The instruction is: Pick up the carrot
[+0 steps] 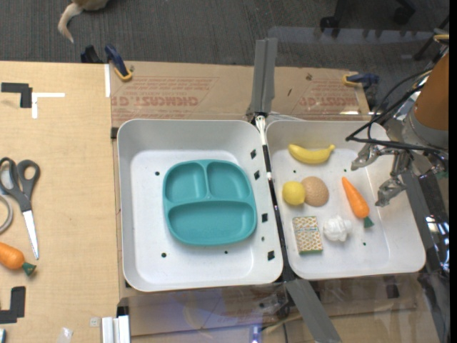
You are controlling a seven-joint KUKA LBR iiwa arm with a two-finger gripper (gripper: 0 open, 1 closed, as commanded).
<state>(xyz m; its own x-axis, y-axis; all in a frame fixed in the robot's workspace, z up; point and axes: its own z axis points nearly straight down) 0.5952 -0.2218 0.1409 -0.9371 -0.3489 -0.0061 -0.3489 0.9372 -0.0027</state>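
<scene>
Gripper [385, 174] hovering right of carrot [355, 199], jaws apart, nothing between. Line up across carrot's middle, drop, squeeze.

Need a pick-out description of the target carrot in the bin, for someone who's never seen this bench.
Start at the right white bin, the one without the teal tray. The carrot lies in its right half, just left of the gripper and above the crumpled white object. It is the bin's one orange item, long and tapered with a green end, unlike the yellow banana and lemon.
</scene>
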